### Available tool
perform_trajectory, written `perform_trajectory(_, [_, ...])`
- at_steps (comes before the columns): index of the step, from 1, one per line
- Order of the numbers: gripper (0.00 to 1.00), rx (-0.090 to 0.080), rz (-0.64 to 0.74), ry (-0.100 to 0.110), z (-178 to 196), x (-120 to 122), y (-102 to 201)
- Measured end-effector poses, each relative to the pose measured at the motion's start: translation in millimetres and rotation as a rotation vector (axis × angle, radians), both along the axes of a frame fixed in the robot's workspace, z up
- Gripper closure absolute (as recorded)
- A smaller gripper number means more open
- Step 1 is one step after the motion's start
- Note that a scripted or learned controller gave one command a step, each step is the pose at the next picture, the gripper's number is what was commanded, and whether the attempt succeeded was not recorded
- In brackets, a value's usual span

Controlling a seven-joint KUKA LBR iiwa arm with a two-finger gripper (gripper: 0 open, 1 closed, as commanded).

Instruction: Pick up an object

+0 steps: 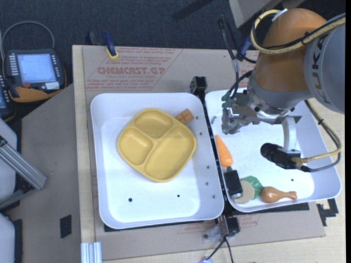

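Note:
My gripper point(233, 124) hangs low over the back left part of the right bin point(323, 147), under the arm's orange band. Just in front of it and slightly left, an orange carrot point(223, 150) lies along the bin's left wall, apart from the gripper. Nearer the front corner lie a black block point(232, 183), a green piece point(254, 182), a tan disc point(244, 194) and a brown drumstick point(275, 194). I see nothing held in the gripper.
The left bin point(109, 185) holds a yellow divided plate point(157, 144), with a small brown block point(185, 116) at the plate's back right edge. A black fitting on a cable point(278, 154) hangs from the arm over the right bin's middle.

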State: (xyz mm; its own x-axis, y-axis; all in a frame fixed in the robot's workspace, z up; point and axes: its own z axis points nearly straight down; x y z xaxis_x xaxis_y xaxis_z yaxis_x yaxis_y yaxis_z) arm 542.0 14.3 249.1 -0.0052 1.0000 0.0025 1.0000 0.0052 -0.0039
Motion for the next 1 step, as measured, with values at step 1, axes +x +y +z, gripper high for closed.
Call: perform_trajectory(1, [1.0,0.0,0.001,0.001,-4.6,-23.4,49.0])
